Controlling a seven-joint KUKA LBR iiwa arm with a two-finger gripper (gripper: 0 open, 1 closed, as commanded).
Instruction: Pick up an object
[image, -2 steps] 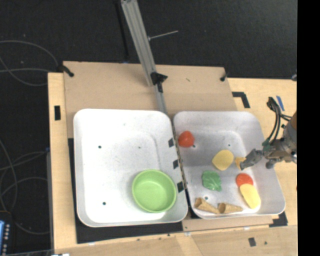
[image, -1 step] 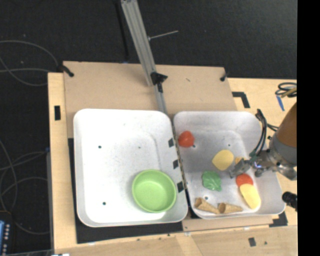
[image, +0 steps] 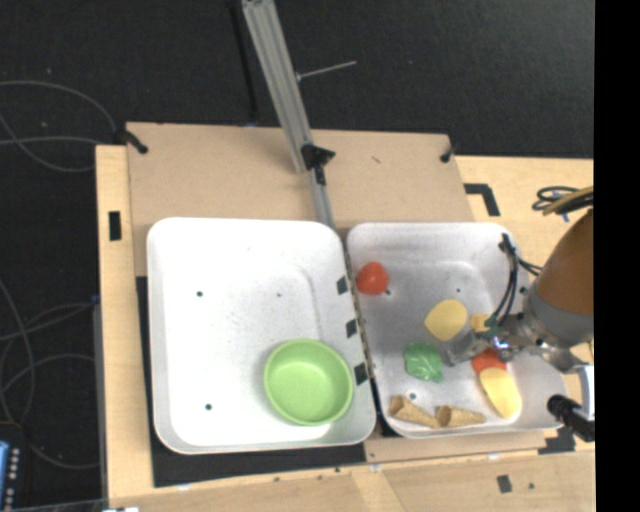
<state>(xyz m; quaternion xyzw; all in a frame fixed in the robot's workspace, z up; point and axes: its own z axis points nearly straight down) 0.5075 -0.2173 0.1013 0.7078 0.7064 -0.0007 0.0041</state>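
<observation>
- Object to pick: your likeliest target, judging by where the gripper (image: 480, 347) sits, is the yellow piece (image: 446, 320) or the red-and-yellow piece (image: 498, 385), both in the right bin (image: 420, 240).
- The yellow piece lies mid-bin, just left of the gripper; the red-and-yellow one lies just below it, near the bin's lower right corner. Which of the two the tool is really over, you cannot settle from this slant.
- The claw's state is not readable here: the tool is a dark, blurred cluster low in the bin, so you cannot tell whether it is parted, closed, or has anything in it. Treat nothing as held.
- The green lump (image: 424, 362) sits close to the left of the tool, and the cones (image: 435, 413) lie along the bottom wall. Keep your approach clear of both so you don't nudge them into the target.
- Come straight down on one piece alone, centred, and only then close; a bite across two touching pieces is likely to slip.
- The red ball (image: 372, 278) stands well apart near the upper left of the right bin: probably the cleaner pick if this one fails, though it may roll.
- The green bowl (image: 308, 381) rests in the left bin (image: 200, 260); leave it.
</observation>
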